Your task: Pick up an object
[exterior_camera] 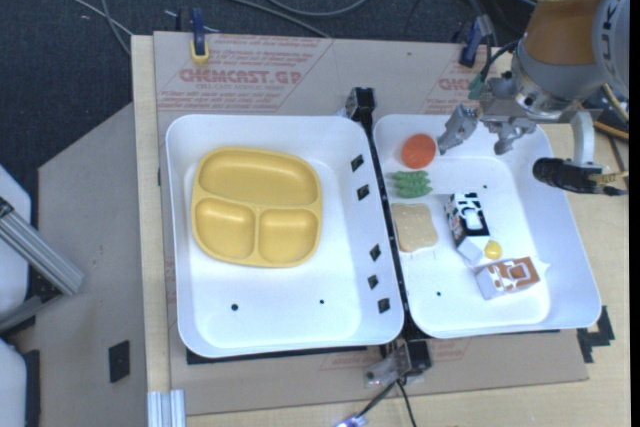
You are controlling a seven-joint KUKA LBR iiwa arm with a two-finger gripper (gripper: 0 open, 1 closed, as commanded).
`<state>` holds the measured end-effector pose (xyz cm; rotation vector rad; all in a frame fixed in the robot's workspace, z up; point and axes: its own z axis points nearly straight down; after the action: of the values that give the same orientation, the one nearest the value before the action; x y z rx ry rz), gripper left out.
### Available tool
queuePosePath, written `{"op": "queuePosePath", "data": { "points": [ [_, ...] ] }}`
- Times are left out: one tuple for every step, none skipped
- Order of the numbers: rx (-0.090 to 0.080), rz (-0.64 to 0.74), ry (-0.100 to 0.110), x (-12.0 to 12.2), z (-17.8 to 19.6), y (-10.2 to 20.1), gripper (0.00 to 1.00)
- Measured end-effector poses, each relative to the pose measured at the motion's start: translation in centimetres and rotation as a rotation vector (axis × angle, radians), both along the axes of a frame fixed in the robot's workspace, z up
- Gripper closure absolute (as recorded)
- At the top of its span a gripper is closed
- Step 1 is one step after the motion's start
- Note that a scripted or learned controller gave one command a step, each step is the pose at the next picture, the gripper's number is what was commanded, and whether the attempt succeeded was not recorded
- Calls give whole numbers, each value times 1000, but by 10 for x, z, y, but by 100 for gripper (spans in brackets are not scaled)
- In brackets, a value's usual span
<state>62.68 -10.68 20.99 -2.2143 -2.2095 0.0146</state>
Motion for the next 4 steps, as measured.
{"op": "queuePosePath", "data": {
  "points": [
    [-2, 3, -15, 3, 8, 0, 0],
    [-2, 1, -11, 4, -39, -8, 0],
    [-1, 1, -9, 5, -93, -18, 0],
    [-2, 2, -12, 5, -126, -17, 0]
  ]
}}
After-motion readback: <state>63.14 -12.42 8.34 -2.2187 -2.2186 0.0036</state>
